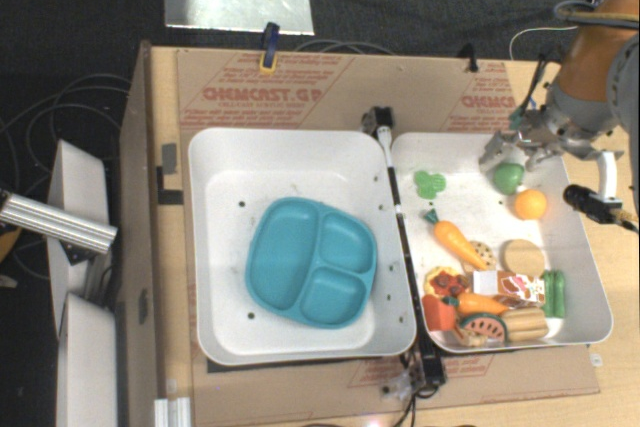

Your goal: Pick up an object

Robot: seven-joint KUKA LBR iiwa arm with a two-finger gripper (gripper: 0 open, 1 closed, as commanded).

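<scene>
- Camera view, arm: the grey arm with its orange band enters at 3 o'clock; its gripper (520, 153) hangs over the far part of the right bin (590, 300).
- Jaws: spread apart and grasping nothing; a green ball (508, 178) lies just below them, partly covered by the gripper, and contact cannot be told.
- Right bin, far half: an orange ball (531, 204) sits at 4 o'clock of the green ball, close by; a green leaf-shaped piece (430, 184) lies well apart at 9 o'clock.
- Right bin, middle: a carrot (452, 239) lies slantwise beside the divider.
- Right bin, near edge: a heap of toy food (490, 303) crowds the 6 o'clock end, pieces touching.
- Left bin (215, 205): a blue tray (311, 261) with compartments rests flat near its centre.
- Surface (330, 85): brown printed board under both bins.
</scene>
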